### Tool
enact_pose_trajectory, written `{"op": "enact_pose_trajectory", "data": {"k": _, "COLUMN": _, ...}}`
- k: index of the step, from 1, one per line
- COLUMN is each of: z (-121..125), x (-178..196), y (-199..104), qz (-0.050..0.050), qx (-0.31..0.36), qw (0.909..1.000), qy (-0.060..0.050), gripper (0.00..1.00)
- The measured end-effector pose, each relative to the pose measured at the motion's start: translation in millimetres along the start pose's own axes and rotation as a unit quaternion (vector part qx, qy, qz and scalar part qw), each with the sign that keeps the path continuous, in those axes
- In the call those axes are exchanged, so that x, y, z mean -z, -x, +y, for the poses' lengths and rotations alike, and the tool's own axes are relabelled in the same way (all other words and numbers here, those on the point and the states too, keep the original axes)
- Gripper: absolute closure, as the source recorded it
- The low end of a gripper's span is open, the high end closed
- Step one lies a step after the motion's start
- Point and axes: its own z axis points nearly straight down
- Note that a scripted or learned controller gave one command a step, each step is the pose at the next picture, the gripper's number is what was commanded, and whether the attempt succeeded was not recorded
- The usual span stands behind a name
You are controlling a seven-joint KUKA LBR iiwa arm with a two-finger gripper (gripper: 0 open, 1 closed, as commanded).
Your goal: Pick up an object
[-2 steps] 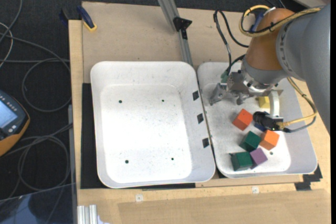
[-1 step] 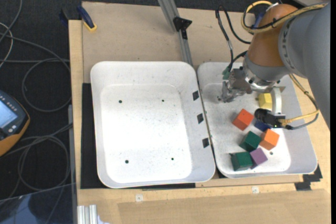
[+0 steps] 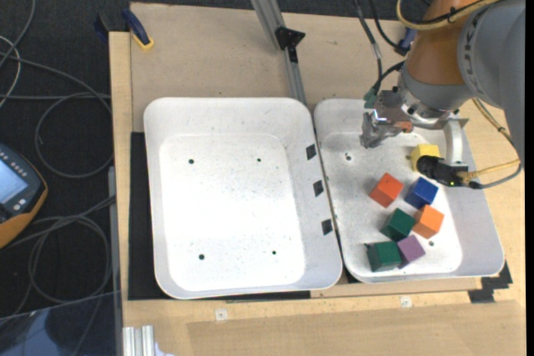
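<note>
— Six small blocks are being counted in the right bin [image 3: 476,258], clustered toward its near right part: an orange-red block [image 3: 385,189], a blue block [image 3: 422,192], an orange block [image 3: 430,221], a green block [image 3: 400,223], a purple block [image 3: 410,248] and a darker green block [image 3: 385,255]. A yellow piece [image 3: 427,152] is also being seen just beyond them, beside the arm's hardware.

— Is any of them being held?

— None is being seen between fingers. The gripper [image 3: 375,127] is being shown over the far part of the right bin, apart from the cluster, and whether it is wide or narrow cannot be told, since its tip is being blurred against the metal above it.

— So how far along is the task being judged?

— It is being judged as not yet done: every block is lying on the bin floor, and a reach, a closing and a lift are being left to do.

— What else is being made out around them?

— The left bin [image 3: 225,196] is lying beside the right one on the bench [image 3: 209,37]. The arm [image 3: 455,37] is being cut off at the right, and whether the yellow piece is a loose object or part of the rig cannot be told.
</note>
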Motion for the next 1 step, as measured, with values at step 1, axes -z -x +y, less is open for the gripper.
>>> {"op": "enact_pose_trajectory", "data": {"k": 1, "z": 2.3, "x": 54.7, "y": -0.1, "qz": 0.000, "qx": 0.000, "qw": 1.0000, "qy": 0.001, "gripper": 1.00}}
